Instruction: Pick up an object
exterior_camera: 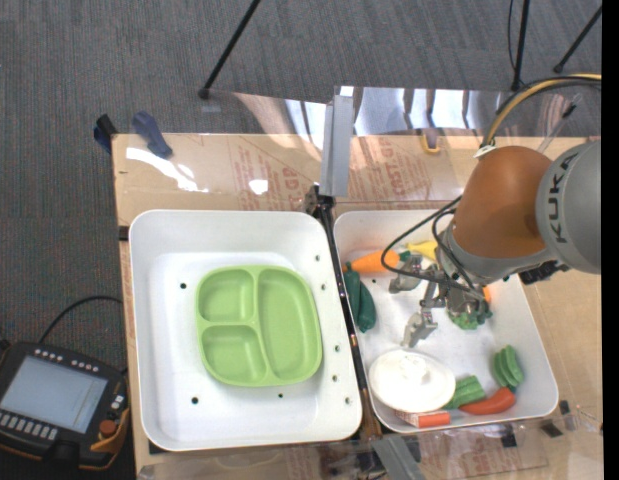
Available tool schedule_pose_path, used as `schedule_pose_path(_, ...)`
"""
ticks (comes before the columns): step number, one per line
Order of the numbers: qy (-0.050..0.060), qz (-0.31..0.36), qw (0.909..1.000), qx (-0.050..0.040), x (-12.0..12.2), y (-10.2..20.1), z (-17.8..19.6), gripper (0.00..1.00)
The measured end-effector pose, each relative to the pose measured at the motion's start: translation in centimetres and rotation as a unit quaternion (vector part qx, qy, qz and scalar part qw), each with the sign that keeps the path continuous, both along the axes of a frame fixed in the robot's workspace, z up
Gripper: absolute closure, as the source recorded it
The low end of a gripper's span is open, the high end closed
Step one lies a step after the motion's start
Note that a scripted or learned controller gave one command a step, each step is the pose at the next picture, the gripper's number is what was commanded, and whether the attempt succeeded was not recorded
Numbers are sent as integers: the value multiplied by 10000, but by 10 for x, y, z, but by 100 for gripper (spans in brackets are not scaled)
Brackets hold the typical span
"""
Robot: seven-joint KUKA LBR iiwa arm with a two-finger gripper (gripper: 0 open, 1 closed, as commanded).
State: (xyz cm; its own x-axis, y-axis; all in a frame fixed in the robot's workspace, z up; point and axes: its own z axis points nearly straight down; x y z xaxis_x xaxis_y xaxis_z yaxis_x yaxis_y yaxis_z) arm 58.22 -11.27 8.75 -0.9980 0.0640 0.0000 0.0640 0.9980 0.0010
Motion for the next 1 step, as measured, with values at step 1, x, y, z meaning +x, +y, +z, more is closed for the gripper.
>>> schedule_pose_path(1,-3,-647,9979,-3,40,25,0,0)
